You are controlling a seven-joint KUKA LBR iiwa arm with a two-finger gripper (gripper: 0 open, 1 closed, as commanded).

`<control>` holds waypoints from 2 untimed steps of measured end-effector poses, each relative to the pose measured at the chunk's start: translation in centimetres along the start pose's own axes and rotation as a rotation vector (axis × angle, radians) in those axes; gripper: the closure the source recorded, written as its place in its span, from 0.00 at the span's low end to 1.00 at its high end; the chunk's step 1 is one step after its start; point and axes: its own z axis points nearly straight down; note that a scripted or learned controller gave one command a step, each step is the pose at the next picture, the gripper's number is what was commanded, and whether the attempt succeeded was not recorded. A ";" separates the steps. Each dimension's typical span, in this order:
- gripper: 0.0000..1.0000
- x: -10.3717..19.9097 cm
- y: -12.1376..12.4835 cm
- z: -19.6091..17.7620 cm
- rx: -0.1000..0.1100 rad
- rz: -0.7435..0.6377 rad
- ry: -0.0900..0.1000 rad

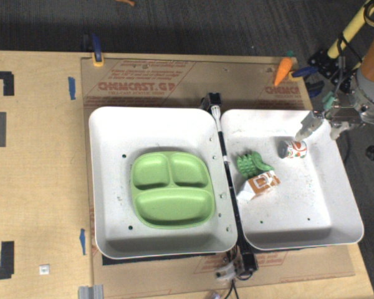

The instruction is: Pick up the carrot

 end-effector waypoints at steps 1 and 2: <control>0.00 -6.5 -0.5 -6.0 -0.004 -0.168 -0.003; 0.00 -5.2 2.7 2.8 0.001 -0.010 0.001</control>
